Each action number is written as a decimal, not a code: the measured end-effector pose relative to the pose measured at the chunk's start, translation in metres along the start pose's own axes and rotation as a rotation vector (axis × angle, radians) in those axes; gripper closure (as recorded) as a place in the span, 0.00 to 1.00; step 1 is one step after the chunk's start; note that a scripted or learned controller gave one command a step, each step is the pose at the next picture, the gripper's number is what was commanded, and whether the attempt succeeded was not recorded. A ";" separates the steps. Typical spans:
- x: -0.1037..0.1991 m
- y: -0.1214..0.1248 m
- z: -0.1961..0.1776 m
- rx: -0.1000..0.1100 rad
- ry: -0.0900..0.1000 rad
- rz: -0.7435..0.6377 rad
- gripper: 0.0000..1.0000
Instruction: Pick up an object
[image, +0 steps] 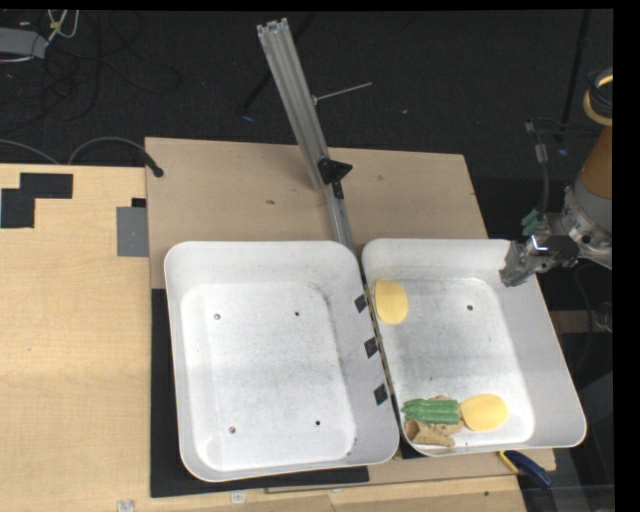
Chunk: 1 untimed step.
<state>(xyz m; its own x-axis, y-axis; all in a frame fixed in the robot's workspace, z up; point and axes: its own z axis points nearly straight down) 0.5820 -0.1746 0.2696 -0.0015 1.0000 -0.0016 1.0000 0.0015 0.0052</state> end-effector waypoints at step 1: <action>0.049 0.004 -0.003 0.007 0.003 -0.002 1.00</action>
<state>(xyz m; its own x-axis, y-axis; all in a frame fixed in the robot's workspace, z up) 0.5854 -0.1255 0.2728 -0.0039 1.0000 0.0019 1.0000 0.0040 -0.0017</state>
